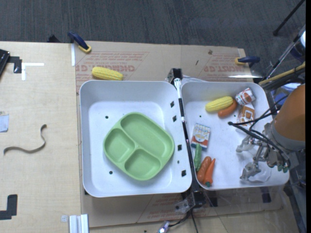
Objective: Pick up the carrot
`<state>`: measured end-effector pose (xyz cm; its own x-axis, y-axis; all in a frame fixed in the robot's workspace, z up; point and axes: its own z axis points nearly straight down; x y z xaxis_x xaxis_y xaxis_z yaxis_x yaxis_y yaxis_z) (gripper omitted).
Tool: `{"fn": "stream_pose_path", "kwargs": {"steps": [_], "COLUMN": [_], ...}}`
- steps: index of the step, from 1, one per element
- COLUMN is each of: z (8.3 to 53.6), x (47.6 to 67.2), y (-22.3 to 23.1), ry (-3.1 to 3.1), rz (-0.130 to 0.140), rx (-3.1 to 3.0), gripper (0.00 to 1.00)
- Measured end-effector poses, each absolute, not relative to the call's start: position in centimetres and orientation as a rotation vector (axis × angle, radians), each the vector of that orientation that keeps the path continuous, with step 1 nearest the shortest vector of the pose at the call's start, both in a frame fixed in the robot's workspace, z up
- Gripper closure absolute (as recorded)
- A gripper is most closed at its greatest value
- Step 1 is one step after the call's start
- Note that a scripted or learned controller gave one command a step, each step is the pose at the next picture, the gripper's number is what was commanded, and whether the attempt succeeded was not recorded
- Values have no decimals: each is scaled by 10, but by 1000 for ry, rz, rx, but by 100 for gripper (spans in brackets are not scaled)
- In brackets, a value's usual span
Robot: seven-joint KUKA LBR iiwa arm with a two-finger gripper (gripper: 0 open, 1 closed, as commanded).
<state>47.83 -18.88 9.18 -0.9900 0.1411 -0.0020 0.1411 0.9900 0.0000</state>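
Gripper (253,165) sits low at the right bin's (228,92) right side, jaw state unreadable, nothing visibly held. Carrot (206,170) lies at the bin's front-left corner, just beside a green vegetable (198,156). Best approach: come across left, align along the carrot, avoid the wall. Cables clutter the wrist.

A robot lab is showing here: white bins (86,130) sitting on clamped cardboard (146,62), toy food (107,73) lying about, cables (252,125) trailing over a bench (34,106).
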Motion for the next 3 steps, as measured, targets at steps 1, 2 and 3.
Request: {"fn": "stream_pose_path", "kwargs": {"steps": [1,2,3], "z": [91,100,92], "x": [478,479,478], "y": [-94,-95,-105], "ry": [3140,3138,3117], "rz": [3,0,0], "rx": [71,69,-379], "gripper": [0,100,100]}}
